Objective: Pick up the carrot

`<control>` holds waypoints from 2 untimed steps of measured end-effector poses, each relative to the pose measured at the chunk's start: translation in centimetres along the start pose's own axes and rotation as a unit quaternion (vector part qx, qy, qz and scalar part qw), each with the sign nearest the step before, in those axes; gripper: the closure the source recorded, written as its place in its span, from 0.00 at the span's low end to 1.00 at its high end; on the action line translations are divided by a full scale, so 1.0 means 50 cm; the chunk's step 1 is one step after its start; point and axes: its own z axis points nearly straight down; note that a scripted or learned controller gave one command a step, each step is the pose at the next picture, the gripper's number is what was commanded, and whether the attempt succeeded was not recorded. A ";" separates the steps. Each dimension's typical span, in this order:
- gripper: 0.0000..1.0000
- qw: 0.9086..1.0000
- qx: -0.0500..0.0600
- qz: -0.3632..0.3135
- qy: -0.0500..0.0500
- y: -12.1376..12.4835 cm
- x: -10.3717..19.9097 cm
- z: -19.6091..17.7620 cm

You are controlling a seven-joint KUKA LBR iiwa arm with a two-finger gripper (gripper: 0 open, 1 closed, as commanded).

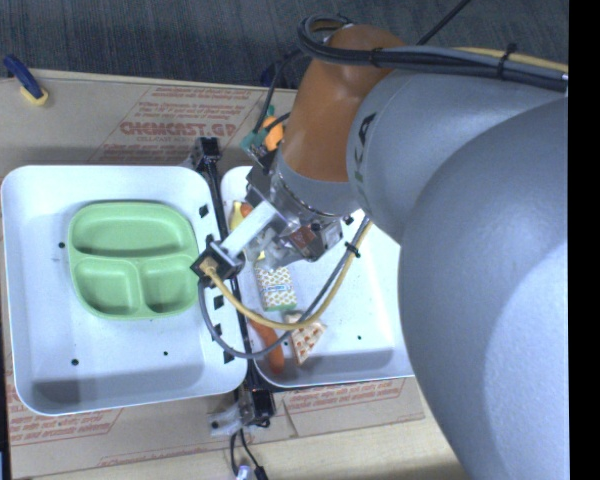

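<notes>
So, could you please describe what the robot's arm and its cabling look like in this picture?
The arm is bulky, smooth and rounded, light grey, with an orange band above the wrist. Black cables run along its upper side, held by ties. A yellow cable and thin black wires loop beneath the metal wrist hardware, beside a small black block.

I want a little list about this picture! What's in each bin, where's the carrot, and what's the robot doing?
left bin: holds a green tray with three sections
right bin: holds an orange carrot, a waffle-patterned piece and a speckled block
carrot: near the bin's front left corner, partly behind a yellow cable
arm: reaches over the right bin
gripper: low above the right bin; cannot tell if it holds anything
</notes>
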 end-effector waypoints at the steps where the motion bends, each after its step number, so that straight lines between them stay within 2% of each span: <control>1: 1.00 0.994 -0.001 -0.107 0.000 0.015 -0.092 0.151; 2: 1.00 0.986 0.000 -0.169 0.000 0.052 -0.116 0.199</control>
